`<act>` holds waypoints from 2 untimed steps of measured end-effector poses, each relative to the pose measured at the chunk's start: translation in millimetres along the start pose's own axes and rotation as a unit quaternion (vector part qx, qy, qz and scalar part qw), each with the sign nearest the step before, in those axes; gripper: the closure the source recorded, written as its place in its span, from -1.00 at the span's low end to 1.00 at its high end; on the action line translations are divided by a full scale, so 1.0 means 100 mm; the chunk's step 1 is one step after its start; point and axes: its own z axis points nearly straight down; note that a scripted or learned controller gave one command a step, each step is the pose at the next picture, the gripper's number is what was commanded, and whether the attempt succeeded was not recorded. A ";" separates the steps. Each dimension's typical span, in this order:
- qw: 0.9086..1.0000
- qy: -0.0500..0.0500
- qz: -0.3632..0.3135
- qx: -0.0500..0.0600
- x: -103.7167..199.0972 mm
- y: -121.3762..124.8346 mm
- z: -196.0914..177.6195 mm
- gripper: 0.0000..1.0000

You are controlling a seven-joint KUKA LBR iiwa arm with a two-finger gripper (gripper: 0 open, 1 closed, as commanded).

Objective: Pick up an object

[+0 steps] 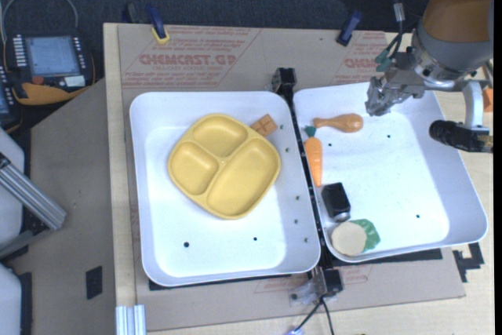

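Claw (380,104) hangs over the upper part of the right bin (439,200); whether it is spread or closed cannot be told at this angle, and nothing shows in it. Nearest candidate: a tan drumstick-shaped toy (339,123), lying flat on the bin floor just to the claw's left in the view and slightly lower. Its long axis runs roughly left-right across the view, thick end toward the claw. Judgement: a short shift toward the bins' shared wall, then a descent, closing across the narrow width.
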 end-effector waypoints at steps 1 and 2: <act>1.000 0.000 0.000 0.001 0.52 -0.14 0.18 1.00; 1.000 0.000 -0.001 0.001 1.13 -0.28 0.18 1.00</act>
